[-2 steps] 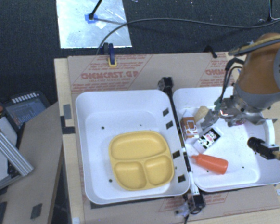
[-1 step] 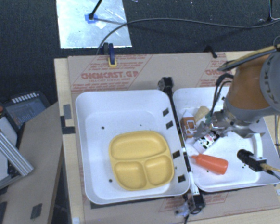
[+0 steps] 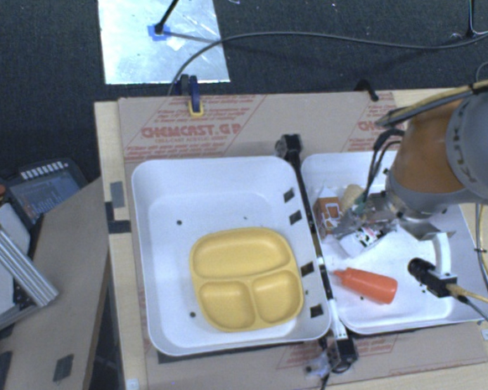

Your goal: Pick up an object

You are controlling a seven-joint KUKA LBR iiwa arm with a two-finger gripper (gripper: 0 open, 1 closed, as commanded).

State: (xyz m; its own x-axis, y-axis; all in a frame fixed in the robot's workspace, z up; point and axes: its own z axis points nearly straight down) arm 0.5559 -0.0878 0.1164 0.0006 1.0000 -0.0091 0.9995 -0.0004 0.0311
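Now | gripper [image 3: 354, 226] low in right bin [image 3: 405, 316], finger state unclear | carrot [image 3: 367, 282] just below it | yellow tray [image 3: 245, 278] in left bin [image 3: 159, 239]

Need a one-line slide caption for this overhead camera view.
KUKA arm's gripper low in the right bin near an orange carrot-like toy; a yellow divided tray lies in the left bin.

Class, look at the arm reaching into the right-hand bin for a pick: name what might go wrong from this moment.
1. The gripper sits low among small cluttered items near the divider; it may pinch two things or none.
2. It is close to the bin wall, so the fingers might strike the divider.
3. The orange carrot-shaped toy is tapered and could roll away if nudged.
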